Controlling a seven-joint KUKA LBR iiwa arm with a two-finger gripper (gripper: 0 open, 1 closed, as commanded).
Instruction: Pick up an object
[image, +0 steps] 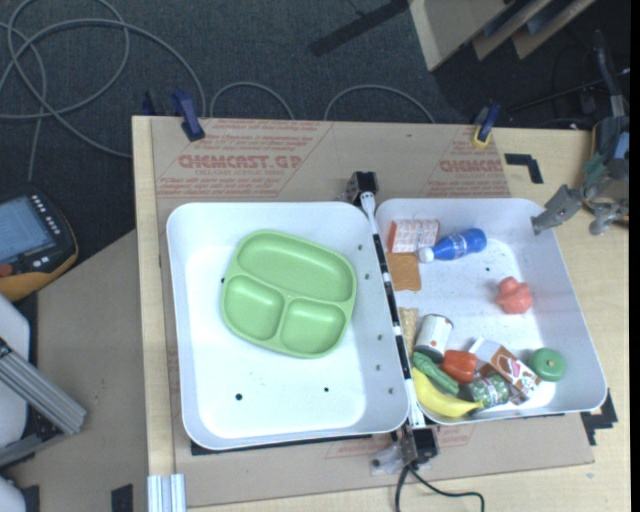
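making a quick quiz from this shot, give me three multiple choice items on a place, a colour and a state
1. Where is the green tray?
A. left bin
B. right bin
C. on the floor

2. What colour is the bottle?
A. yellow
B. blue
C. black

3. How is the bottle posed?
A. upright
B. lying on its side
C. held in the pincer

Key: 1 A, the tray sits inside the left bin. 2 B, its body is blue with a white cap. 3 B, it lies flat on the right bin floor, apart from the pincer at the bin's far right corner.
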